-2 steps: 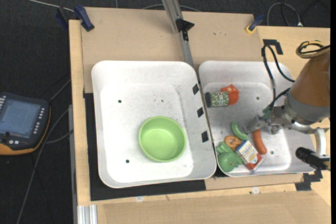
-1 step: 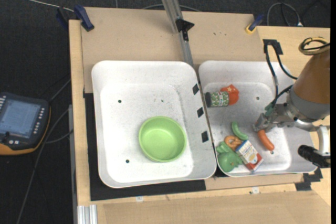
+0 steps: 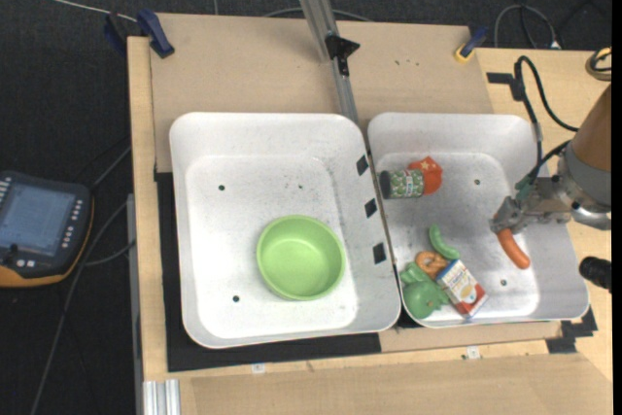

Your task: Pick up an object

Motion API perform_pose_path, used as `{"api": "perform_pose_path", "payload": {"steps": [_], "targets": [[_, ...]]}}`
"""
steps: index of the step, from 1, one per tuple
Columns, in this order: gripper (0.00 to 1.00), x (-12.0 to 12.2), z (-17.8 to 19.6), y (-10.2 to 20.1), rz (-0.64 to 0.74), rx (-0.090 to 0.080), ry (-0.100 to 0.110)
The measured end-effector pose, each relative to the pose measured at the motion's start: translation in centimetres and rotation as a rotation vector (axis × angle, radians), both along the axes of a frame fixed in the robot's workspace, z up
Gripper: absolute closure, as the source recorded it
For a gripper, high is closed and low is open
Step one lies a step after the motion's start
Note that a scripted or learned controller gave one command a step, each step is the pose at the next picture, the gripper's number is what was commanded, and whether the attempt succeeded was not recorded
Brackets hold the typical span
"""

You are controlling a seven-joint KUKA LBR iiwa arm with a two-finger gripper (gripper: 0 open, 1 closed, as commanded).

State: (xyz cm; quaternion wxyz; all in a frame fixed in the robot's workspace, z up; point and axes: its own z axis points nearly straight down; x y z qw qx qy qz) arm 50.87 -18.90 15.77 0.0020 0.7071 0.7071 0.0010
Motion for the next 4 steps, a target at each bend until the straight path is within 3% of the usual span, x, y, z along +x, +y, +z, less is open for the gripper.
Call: {"api": "perform_pose_path", "payload": {"steps": [1,2,4], "targets": [[1.0,0.4,6.1,0.6,0.001,0.0,-0.001],[1.0,0.4,7.0,0.6,0.0,0.001,0.003],[1.0,2.7,5.4,10.7,0.005,0.003,0.004]]}}
